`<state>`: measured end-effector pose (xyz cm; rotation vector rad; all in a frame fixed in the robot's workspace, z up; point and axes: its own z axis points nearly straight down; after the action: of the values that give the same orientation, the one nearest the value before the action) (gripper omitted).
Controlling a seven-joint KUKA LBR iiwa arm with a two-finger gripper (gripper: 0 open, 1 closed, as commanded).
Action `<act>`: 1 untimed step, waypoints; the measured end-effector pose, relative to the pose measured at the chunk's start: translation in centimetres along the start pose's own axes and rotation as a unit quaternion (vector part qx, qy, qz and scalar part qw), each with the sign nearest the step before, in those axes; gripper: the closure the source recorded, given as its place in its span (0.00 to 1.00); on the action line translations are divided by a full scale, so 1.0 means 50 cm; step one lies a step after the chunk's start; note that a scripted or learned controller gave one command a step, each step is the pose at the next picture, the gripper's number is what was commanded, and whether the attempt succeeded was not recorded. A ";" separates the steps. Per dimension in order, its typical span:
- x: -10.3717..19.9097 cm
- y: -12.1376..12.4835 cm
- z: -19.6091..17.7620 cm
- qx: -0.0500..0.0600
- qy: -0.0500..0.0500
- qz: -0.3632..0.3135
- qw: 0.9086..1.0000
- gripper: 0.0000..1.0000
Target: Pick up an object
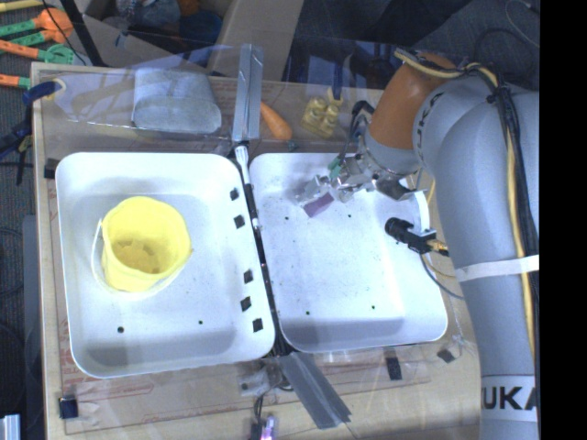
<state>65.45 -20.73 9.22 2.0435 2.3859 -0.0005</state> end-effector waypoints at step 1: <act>0.003 0.002 -0.016 0.001 0.001 -0.003 1.000 1.00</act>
<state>65.52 -20.56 10.04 2.0385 2.3943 -0.0025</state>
